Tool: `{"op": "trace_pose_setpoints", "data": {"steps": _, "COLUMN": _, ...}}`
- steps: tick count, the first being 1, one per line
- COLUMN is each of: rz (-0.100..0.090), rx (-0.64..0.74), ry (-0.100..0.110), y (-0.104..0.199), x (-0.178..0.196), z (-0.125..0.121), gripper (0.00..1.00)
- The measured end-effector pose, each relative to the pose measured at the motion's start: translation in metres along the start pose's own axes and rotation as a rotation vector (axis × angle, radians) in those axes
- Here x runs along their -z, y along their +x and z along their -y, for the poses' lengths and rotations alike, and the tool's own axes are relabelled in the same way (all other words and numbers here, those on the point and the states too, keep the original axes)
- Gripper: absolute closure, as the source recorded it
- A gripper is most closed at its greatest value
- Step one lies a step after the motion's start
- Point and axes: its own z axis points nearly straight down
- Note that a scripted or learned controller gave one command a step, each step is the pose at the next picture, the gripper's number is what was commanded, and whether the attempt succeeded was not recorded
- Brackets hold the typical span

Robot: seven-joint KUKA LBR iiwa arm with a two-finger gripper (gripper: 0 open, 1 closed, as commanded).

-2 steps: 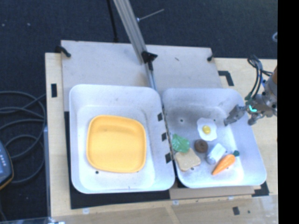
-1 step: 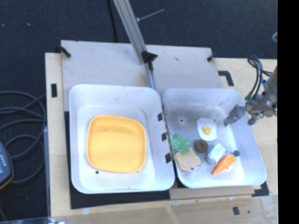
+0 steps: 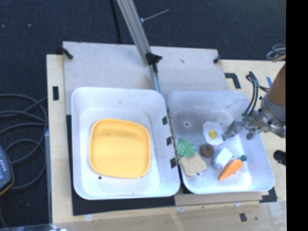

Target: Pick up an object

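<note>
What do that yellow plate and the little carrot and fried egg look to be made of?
The yellow plate looks like matte moulded plastic: even colour, soft rounded corners, no glare. The carrot and fried egg seem to be toy food, probably plastic or rubber, given their flat, uniform colours and simplified shapes; the view is too coarse to say which.

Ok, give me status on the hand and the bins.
Hand low over right bin, beside fried egg. Nothing seen gripped. Carrot, cookie, bread close by. Yellow plate left.

A robotics lab: bench (image 3: 192,61) with two white bins (image 3: 82,105), loose cables (image 3: 19,112).
</note>
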Motion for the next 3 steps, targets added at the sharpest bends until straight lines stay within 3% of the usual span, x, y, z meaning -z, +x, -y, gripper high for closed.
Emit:
{"op": "trace_pose_setpoints", "data": {"steps": 2, "rz": 0.001, "rx": 0.000, "ry": -0.003, "y": -0.010, "x": -0.078, "z": 0.001, "gripper": 0.00}}
{"op": "trace_pose_setpoints", "data": {"steps": 3, "rz": 0.001, "rx": 0.000, "ry": -0.008, "y": -0.011, "x": -0.066, "z": 0.000, "gripper": 1.00}}
